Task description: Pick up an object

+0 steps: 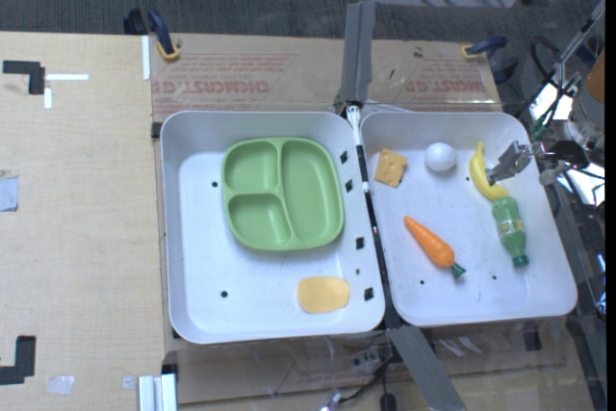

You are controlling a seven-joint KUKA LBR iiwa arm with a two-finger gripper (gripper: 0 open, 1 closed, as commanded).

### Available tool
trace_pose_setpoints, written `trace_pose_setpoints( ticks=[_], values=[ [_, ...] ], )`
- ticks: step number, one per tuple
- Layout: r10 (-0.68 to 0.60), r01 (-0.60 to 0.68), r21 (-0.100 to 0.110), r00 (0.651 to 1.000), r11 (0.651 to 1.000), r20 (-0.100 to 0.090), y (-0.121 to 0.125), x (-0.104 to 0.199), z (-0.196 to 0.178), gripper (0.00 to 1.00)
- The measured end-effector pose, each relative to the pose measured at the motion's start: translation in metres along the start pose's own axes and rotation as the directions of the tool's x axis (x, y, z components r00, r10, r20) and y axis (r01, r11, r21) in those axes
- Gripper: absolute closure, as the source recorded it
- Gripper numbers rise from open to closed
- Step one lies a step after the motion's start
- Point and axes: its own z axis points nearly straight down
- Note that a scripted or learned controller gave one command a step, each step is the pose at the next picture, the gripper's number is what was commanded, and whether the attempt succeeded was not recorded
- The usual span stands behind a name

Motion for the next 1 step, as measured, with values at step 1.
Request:
trace_pose_setpoints(
  ticks=[1],
  values=[
    [-0.013,0.013,-0.001,1.000,1.000,0.000,0.0313,-0.0203,0.1094,0.00]
  ],
)
